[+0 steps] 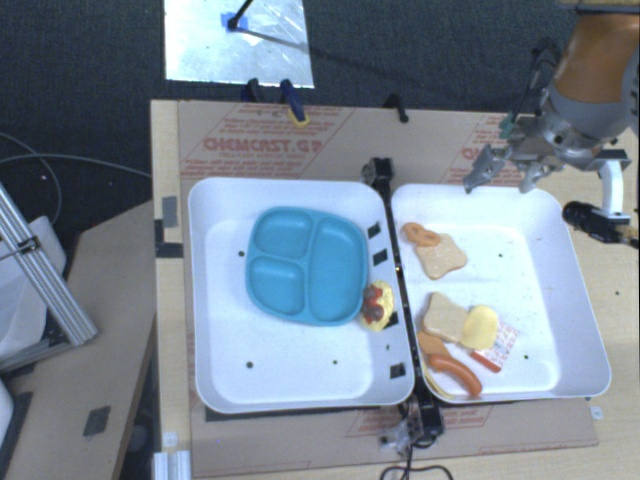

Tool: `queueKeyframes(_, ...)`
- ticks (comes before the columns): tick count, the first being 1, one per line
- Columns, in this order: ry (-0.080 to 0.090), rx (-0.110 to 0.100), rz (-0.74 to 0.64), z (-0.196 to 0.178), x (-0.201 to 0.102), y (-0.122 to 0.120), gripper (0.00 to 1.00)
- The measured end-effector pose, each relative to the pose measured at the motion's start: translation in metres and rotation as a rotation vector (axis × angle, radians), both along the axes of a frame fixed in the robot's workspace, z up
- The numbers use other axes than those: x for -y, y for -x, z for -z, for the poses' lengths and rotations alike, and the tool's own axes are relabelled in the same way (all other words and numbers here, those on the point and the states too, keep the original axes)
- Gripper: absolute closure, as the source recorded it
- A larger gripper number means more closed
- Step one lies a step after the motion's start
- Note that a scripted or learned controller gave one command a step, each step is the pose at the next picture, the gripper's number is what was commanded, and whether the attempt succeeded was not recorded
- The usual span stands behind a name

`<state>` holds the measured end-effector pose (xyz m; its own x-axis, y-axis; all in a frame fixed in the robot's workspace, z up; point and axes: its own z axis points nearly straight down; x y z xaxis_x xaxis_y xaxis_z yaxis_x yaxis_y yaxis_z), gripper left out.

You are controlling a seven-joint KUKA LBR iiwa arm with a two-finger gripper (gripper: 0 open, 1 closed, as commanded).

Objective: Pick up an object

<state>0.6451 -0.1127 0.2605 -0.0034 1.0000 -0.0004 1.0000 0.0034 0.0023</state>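
Your pincer [505,173] hangs over the far edge of the right bin [560,268], its two dark metal fingers spread apart with nothing between them. It sits near the far left corner of that bin, well apart from the food below.

You've got all the pickable stuff clustered on the left side of the right bin. Far end: a small orange ring-shaped piece [420,234] touching a flat tan toast-shaped slice [443,256]. Near end: another pale bread slice [445,318] with a smooth yellow rounded piece [481,326] on top of it, a glossy orange-red hot dog [455,371] at the near left corner, and a small crinkly red-and-white wrapper [500,346] just beside the yellow piece.

Over in the left bin [220,298] you've got a smooth blue plastic divided plate [305,266] with rounded corners, and a little lumpy red-and-yellow toy [377,305] touching its right near edge.
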Motion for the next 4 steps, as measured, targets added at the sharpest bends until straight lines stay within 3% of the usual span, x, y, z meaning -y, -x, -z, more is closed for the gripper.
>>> queueKeyframes(1, -0.001, -0.013, 0.007, 0.128, 0.044, 0.040, 0.00)
queueKeyframes(2, -0.002, -0.008, 0.007, 0.179, 0.069, 0.105, 0.00)
queueKeyframes(3, 0.000, 0.001, 0.002, 0.165, 0.068, 0.100, 1.00)
queueKeyframes(4, 0.002, 0.009, -0.005, 0.175, 0.062, 0.004, 1.00)
